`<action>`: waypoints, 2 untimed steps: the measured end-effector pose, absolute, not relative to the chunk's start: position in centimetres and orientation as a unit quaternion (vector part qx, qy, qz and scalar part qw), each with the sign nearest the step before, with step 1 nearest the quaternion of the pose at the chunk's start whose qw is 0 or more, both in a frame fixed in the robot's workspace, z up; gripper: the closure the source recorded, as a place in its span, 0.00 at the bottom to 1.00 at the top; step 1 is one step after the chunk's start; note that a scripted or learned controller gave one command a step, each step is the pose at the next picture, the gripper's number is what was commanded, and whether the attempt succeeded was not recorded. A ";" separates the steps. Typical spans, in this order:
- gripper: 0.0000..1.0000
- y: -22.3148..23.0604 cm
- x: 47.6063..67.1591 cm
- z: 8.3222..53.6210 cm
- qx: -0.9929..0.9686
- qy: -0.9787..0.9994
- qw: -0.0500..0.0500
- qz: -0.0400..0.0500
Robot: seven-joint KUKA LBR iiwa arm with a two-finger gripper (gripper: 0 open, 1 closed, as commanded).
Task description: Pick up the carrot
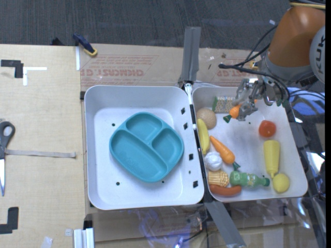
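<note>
Now | step: lift | gripper [247, 106] clamped on a small carrot [234, 112] near the right bin's [296, 149] back edge | next: raise it clear, steady.

So there are two carrots in the right bin [296, 154]. The bigger carrot [223, 149] is orange with a green stub at its lower-right end, and it's lying flat on a diagonal near the bin's left side. A smaller orange one [234, 112] with a green tip hangs near the back, looks like it's pinched in the gripper [247, 107].
</note>
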State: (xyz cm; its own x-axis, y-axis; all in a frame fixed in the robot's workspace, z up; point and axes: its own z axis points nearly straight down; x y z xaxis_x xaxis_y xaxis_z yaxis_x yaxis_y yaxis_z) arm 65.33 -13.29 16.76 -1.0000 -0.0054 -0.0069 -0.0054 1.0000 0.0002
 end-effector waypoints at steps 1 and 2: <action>0.00 -13.3 65.3 16.8 -0.002 1.000 0.003 0.000; 0.00 -16.8 65.6 11.0 -0.011 1.000 0.003 -0.001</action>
State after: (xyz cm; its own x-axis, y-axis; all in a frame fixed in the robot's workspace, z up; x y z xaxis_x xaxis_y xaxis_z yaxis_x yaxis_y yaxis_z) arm 65.62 -16.84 11.04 -0.9997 -0.0230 -0.0066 -0.0230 0.9997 -0.0013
